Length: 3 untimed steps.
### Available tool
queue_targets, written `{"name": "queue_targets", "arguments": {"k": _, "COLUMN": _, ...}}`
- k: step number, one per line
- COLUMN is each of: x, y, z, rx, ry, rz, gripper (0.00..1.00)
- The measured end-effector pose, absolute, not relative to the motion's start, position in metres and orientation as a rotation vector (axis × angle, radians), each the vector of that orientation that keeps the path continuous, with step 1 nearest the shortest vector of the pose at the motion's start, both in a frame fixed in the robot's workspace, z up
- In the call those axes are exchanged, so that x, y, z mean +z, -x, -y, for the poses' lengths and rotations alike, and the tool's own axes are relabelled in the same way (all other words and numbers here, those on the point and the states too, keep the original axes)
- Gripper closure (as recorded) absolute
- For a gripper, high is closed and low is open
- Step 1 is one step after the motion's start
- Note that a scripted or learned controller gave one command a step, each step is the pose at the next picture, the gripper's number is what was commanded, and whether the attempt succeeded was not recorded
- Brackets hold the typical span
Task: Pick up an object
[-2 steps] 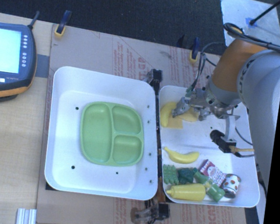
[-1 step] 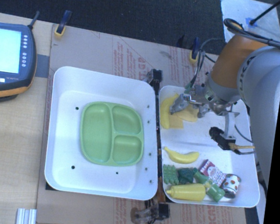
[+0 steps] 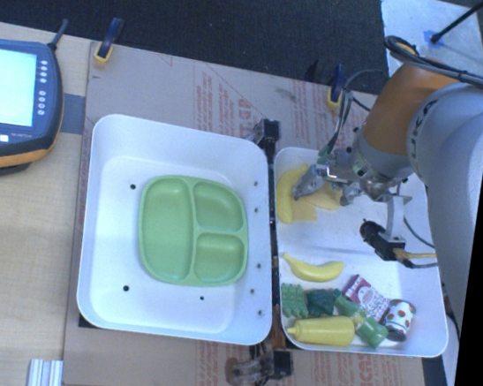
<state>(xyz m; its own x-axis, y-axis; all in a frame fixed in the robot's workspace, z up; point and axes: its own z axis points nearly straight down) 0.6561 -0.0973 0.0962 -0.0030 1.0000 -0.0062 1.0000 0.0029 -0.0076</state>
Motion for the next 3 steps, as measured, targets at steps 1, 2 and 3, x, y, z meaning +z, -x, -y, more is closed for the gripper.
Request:
{"name": "queue_targets", "arguments": {"k": 1, "x": 0.0954, "y": -0.6559, "z": 0.099, "rx": 0.014, "ry": 2.217, "rz": 2.223, "gripper": 0.0}}
{"name": "queue_targets", "arguments": {"k": 2, "x": 0.0955, "y": -0.6559, "z": 0.0988, "rx": 0.014, "ry": 2.218, "rz": 2.222, "gripper": 0.0}}
{"name": "queue_targets", "arguments": {"k": 3, "x": 0.095, "y": -0.6558, "z": 0.1, "rx": 0.013, "ry": 2.217, "rz": 2.222, "gripper": 0.0}}
